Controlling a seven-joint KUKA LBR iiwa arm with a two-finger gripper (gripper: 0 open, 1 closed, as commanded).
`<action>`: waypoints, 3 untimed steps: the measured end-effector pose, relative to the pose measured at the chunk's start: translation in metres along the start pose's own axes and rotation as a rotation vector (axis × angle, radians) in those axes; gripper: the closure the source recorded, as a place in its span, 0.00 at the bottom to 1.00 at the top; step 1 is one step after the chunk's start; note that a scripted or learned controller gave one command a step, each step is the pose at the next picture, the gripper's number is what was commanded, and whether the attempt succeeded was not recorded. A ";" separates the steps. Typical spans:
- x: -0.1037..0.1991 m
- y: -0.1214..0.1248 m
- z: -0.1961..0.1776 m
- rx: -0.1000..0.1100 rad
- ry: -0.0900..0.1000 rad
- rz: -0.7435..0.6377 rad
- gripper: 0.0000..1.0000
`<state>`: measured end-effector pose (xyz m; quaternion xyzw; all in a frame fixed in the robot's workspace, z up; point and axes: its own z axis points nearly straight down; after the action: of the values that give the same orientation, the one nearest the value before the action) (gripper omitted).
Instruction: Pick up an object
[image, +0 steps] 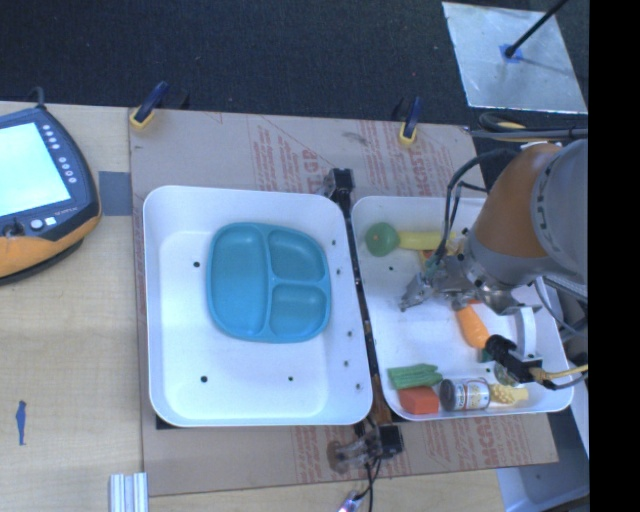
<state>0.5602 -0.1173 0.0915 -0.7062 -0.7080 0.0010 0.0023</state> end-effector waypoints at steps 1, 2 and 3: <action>-0.013 0.009 0.000 -0.002 -0.001 -0.001 0.00; -0.023 0.016 -0.001 -0.003 -0.001 -0.001 0.00; -0.029 0.001 0.000 0.000 0.000 0.000 0.00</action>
<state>0.5613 -0.1458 0.0915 -0.7064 -0.7078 0.0008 0.0022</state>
